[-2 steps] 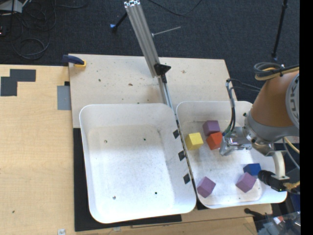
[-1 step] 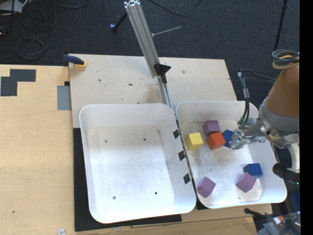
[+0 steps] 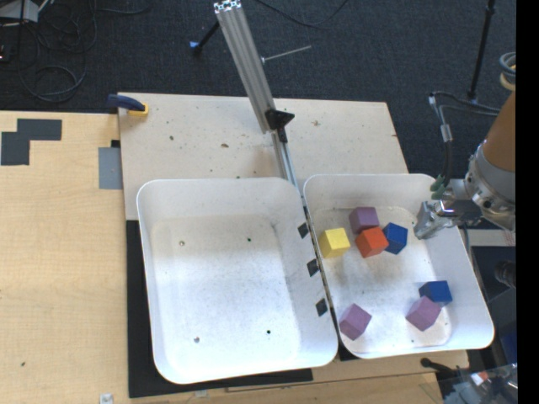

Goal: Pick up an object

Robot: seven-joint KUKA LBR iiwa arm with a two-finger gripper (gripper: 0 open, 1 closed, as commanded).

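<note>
A: Camera view, bench entry. The grey two-finger gripper (image 3: 424, 222) hangs at the right rim of the right-hand shallow white plastic bin (image 3: 476, 310), toward the table's right edge. Nothing is between its tips. Jaws: too small and blurred here; I cannot tell whether they are spread or pressed together.

B: Candidates?

A: All in that bin. Nearest is a small blue cube (image 3: 396, 236), touching a small orange cube (image 3: 371, 242), with a small purple cube (image 3: 364, 219) just behind and a small yellow cube (image 3: 335, 241) beside the inner rim. Toward the table's front edge: a second blue cube (image 3: 436, 291) and two more purple cubes (image 3: 424, 313) (image 3: 354, 320). The left-hand white bin (image 3: 152, 225) holds no blocks.

B: Step?

A: Approach, I judge; no grasp yet. The next move calls for centring over one cube and descending; the blue one is crowded by the orange.
</note>
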